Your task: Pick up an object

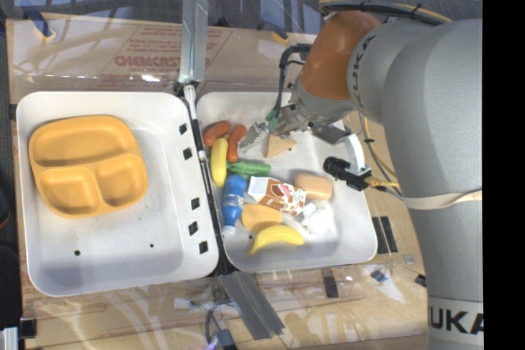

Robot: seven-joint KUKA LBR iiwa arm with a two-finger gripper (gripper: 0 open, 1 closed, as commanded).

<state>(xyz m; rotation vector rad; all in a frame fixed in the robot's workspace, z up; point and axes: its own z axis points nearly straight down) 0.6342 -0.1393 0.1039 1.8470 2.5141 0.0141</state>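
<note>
The right bin (358,235) holds a pile of toy food. Two red sausages (227,137) lie at its upper left beside a yellow banana (218,161) and a green piece (248,169). A tan wedge (279,146) lies just under my gripper (273,125), which hangs low over the bin's upper middle. Whether it touches the wedge is unclear. Lower down are a blue bottle (233,201), a printed carton (279,194), a tan bread roll (314,186), an orange slice (261,215) and a second banana (276,238).
The left bin (123,254) bears a yellow divided plate (86,162). A grey metal divider (194,41) stands between the bins at the back. The grey arm (410,86) covers the right bin's right side.
</note>
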